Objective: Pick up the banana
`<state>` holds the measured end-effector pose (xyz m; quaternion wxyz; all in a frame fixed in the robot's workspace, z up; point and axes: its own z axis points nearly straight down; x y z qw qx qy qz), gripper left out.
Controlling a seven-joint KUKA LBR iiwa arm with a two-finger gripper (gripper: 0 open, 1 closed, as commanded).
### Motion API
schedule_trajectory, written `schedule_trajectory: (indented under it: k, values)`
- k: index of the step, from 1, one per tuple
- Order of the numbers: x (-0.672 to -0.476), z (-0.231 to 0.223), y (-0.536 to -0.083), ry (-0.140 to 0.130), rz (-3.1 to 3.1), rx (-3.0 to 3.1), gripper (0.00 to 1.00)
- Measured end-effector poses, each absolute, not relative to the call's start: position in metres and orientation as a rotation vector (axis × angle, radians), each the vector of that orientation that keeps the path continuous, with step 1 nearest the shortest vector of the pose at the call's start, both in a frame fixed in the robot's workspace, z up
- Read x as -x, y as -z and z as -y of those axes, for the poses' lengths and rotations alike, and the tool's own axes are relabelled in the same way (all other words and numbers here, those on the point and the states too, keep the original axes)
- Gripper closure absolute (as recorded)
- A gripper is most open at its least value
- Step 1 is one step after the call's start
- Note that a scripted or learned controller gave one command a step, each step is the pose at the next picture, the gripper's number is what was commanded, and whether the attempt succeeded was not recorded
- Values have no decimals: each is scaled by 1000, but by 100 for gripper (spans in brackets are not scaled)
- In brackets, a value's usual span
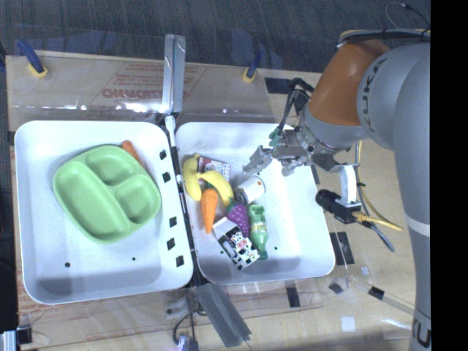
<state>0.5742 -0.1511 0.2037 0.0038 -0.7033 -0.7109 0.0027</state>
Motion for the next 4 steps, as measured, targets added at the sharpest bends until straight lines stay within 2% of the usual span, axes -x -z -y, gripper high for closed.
schedule_trajectory:
  k: [1,2,3,4]
  values:
    - [-614,104,-126,2,2251,2193,0]
    - [-608,118,-110,44,2311,2164,0]
    - [-561,144,-89,-3,2313,2121,0]
    - [-491,105,-87,-6,2395,2020,0]
